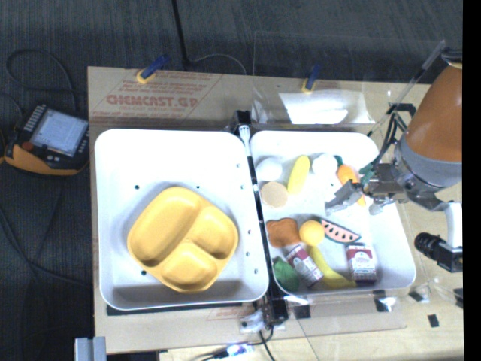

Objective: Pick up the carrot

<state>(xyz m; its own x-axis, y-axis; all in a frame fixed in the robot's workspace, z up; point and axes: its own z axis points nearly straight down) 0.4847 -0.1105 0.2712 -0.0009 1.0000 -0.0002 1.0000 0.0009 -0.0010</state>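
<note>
Pincer point(352, 194) spread beside the carrot point(346, 174); "CHEMCAST GP" on the board point(152, 101).

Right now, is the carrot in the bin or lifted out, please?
In: the carrot lies inside the right bin, beside the gripper.

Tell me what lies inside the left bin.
The left bin holds one thing: a yellow divided plate with three compartments, tilted across its floor. A few small dark holes show on the bare floor. Whatever lies beneath the plate is covered.
</note>
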